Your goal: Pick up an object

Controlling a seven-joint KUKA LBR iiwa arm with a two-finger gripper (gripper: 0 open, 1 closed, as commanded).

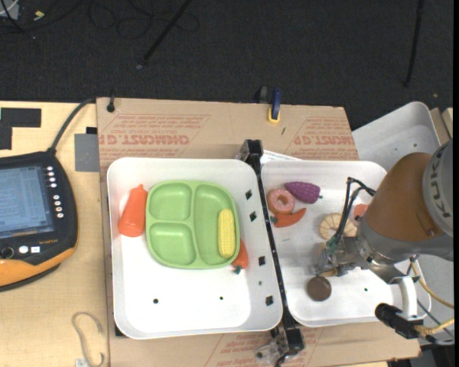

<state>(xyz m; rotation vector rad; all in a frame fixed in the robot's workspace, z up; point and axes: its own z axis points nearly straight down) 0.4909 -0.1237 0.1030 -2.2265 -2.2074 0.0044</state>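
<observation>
My gripper (329, 270) reaches down into the right bin (291, 297), just above a small brown round piece (318, 288) on the bin floor. A tan shell-like piece (335, 225) lies a little behind the gripper. Further back in the same bin lie a pink doughnut (280, 200), a purple eggplant (302, 191) and a red-orange pepper (292, 218). The arm's wrist covers the fingers from above.
The left bin (183, 312) holds a green divided plate (190, 224) with a yellow corn cob (226, 232) in its right compartment, an orange bottle-shaped piece (133, 210) to its left and a small orange piece (241, 257) by its right rim. A teach pendant (23, 216) lies at far left.
</observation>
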